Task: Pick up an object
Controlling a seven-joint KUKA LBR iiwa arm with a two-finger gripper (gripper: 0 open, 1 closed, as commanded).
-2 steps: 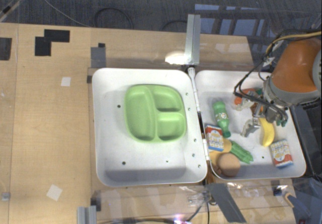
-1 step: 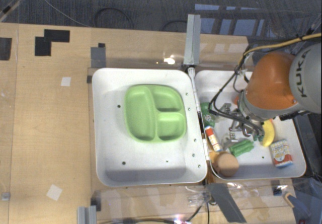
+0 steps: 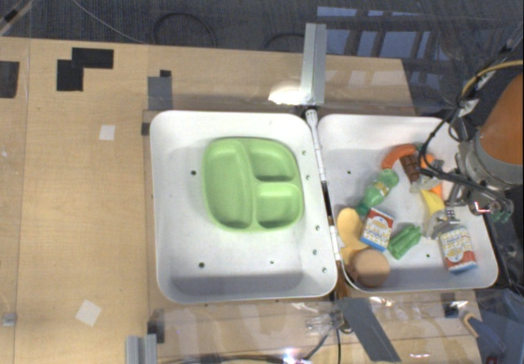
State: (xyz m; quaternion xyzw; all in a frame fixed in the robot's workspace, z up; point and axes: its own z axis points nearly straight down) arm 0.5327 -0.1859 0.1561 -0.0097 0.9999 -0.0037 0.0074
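A green divided tray (image 3: 250, 184) fills the left bin (image 3: 176, 272). Right of it, the right bin (image 3: 352, 137) holds a green bottle (image 3: 377, 190), a small carton (image 3: 377, 231) and a can (image 3: 458, 249), labels too small to read. The tool (image 3: 446, 208) hangs above the can, grip state indiscernible.
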